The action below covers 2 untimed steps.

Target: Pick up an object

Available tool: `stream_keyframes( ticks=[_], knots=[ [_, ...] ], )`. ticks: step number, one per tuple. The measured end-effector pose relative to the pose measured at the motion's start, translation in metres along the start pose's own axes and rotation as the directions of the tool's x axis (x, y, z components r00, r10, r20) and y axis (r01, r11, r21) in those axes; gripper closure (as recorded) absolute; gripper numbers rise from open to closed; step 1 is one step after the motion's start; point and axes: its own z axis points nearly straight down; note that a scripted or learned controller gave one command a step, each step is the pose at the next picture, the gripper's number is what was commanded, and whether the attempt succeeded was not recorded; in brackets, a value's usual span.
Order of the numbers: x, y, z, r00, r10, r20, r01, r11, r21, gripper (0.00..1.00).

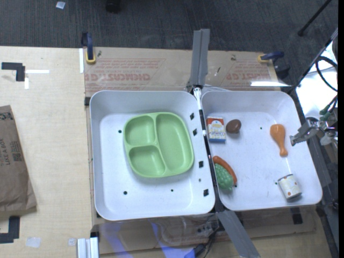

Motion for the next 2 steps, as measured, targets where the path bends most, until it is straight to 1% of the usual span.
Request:
stream_keyframes(
  ticks=[1, 2],
  knots=[
    [-0.030, 0.069, 0.052, 0.976, 0.219, 0.000, -0.219, 0.976, -0.001, 0.00],
    [-0.018, 0.131, 0.123, 0.934, 0.357, 0.000, -0.357, 0.934, 0.001, 0.00]
  ],
)
